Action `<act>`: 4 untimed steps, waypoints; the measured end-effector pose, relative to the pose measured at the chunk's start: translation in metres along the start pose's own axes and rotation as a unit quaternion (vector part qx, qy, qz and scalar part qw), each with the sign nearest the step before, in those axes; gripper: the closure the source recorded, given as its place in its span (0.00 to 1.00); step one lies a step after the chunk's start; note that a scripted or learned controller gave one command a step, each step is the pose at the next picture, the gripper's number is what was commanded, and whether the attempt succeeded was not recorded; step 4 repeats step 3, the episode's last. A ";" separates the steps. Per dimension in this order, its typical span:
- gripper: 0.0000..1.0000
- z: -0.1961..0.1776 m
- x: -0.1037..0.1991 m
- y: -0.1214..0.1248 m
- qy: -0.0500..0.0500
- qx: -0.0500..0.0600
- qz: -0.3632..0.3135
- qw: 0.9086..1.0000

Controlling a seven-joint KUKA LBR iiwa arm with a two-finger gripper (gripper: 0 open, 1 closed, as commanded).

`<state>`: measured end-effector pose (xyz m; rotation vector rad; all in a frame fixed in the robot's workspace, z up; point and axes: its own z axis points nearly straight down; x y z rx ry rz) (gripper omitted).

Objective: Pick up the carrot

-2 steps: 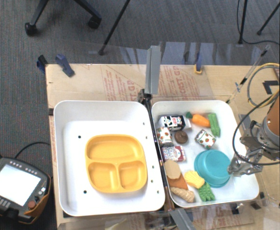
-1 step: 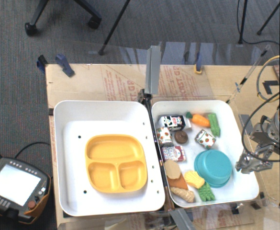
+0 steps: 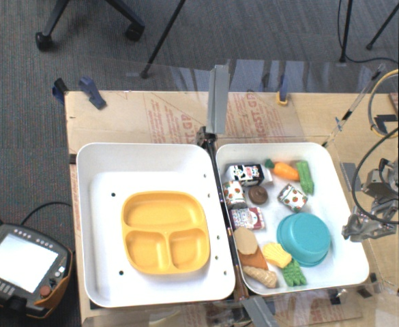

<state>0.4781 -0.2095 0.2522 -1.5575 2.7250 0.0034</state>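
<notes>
So on the left side of the counter (image 3: 144, 114) there's the left bin (image 3: 97, 162) with just a yellow divided plate (image 3: 165, 231) sitting in it. The right bin (image 3: 335, 176) is where all the toy food is piled. The carrot (image 3: 286, 170) lies flat near that bin's far edge, touching a green veggie piece (image 3: 305, 177) on its right and just beside a small black-and-white carton (image 3: 245, 174) on its left. A teal bowl (image 3: 303, 238) sits nearer the front of the bin, well apart from the carrot.

The end effector (image 3: 368, 225) hangs off past the right bin's right edge, too tangled-looking to say if it's apart or together, honestly can't tell. Looks like the approach hasn't really started. Next move, I'd guess: swing over the far edge and come down on the carrot without snagging the green piece.
</notes>
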 end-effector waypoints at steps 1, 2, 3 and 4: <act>1.00 -0.042 0.002 0.000 -0.001 0.000 -0.204 0.979; 1.00 0.025 0.000 0.002 -0.002 -0.004 -0.433 0.901; 1.00 -0.050 -0.011 -0.005 0.000 0.001 -0.449 0.893; 1.00 -0.050 -0.011 -0.005 0.000 0.001 -0.449 0.893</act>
